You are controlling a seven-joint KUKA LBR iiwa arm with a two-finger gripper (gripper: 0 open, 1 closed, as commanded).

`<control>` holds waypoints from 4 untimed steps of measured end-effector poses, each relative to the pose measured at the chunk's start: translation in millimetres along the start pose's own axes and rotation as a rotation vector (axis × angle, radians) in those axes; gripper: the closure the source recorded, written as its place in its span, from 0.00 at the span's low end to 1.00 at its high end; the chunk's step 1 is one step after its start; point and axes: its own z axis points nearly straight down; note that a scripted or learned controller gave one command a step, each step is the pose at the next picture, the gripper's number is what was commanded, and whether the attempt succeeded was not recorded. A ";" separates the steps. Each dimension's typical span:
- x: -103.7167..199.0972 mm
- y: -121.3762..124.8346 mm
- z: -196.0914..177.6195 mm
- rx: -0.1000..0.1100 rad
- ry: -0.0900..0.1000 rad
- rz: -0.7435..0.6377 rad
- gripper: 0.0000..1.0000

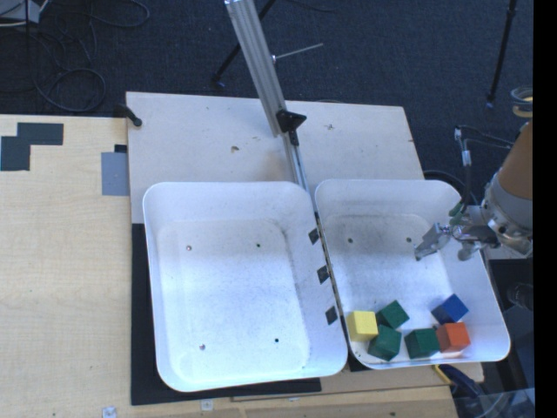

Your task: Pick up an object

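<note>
The approach is underway: the gripper (428,246), seemingly spread and empty, must be lowered toward the blue cube (450,307).

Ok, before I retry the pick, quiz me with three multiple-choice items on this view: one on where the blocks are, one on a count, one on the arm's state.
1. Where do the blocks lie?
A. Left bin, far corner
B. Right bin, near edge
C. On the bare bench

2. How many green blocks are there?
A. One
B. Three
C. Five

3. What is the gripper doing?
A. Hanging over the right bin's right rim with no block at it
B. Pressing on the yellow block
C. Reaching into the left bin

Answers:
1 B: the yellow block, blue block, orange block and the greens cluster at the near edge of the right bin.
2 B: green blocks show at and.
3 A: the gripper sits far from the cluster, with no block near it.
</note>
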 end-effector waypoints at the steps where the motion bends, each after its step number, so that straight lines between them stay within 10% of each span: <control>1: -0.1 0.0 0.0 0.000 0.000 0.000 0.00; 2: 60.8 11.0 104.8 0.008 0.004 -0.007 0.00; 4: 93.4 102.0 108.5 -0.003 -0.001 -0.005 0.00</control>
